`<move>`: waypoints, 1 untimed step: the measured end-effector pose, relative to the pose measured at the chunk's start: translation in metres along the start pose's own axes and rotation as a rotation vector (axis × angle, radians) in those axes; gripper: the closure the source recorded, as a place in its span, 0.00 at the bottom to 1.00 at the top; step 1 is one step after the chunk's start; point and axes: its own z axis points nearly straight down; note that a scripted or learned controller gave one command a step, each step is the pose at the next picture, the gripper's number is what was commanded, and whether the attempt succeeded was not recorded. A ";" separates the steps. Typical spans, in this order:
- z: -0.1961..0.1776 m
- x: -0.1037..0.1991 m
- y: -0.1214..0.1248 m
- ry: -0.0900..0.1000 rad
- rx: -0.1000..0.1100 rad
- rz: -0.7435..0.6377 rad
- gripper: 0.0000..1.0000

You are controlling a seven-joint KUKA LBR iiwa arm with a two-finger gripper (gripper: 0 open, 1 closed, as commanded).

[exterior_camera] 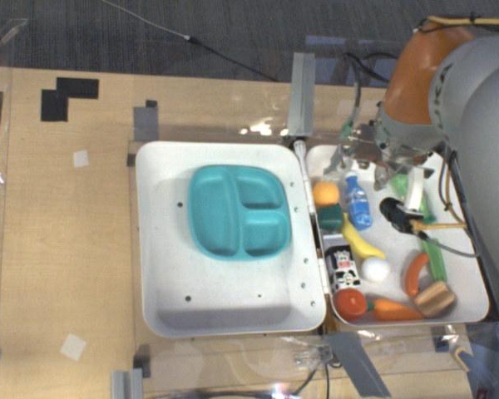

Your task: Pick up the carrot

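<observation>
Camera view: carrot (397, 311) wedged between tomato (352, 303) and bread (435, 298).

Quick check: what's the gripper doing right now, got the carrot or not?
Gripper: over the back of the right bin, open or closed cannot be told; the carrot lies at the bin's front edge, not in the gripper.

Two bins are set side by side on the bench. A divided tray (237, 212) is placed in the middle of the left bin (162, 306). In the right bin (474, 302), the carrot (397, 311) is laid along the near edge, between a tomato (351, 303) toward the near left corner and a bread piece (435, 298) toward the near right corner. A banana (362, 243) and an egg (376, 270) are found behind the carrot. A bottle (358, 205) is laid further back, toward the far edge.
</observation>
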 end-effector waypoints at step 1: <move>0.092 -0.045 0.010 -0.002 0.003 0.267 0.00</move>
